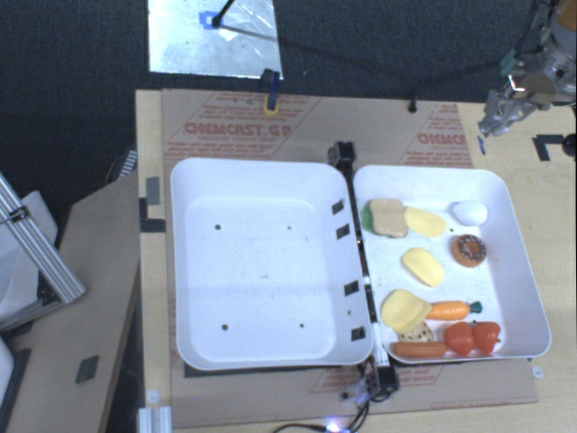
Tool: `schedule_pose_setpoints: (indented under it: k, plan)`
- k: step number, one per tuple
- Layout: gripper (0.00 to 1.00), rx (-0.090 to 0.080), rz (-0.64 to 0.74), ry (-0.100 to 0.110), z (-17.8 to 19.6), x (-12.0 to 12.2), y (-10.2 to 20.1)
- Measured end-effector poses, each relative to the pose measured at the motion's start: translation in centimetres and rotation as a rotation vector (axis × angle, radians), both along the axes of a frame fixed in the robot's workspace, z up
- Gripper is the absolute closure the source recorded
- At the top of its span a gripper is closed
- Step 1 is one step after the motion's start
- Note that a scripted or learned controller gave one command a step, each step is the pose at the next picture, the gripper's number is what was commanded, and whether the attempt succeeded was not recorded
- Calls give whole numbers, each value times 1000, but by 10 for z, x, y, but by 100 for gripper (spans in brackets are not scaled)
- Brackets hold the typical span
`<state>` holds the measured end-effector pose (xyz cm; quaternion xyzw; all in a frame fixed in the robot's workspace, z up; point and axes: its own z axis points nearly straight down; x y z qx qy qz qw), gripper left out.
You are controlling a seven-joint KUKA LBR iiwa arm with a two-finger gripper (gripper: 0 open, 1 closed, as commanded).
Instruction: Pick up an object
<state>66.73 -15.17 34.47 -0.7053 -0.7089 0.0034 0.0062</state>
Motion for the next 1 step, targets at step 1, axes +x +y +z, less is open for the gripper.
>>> schedule_pose_setpoints:
  k: [1]
  plan:
    - [100,-8,1,-31,135,2,-1]
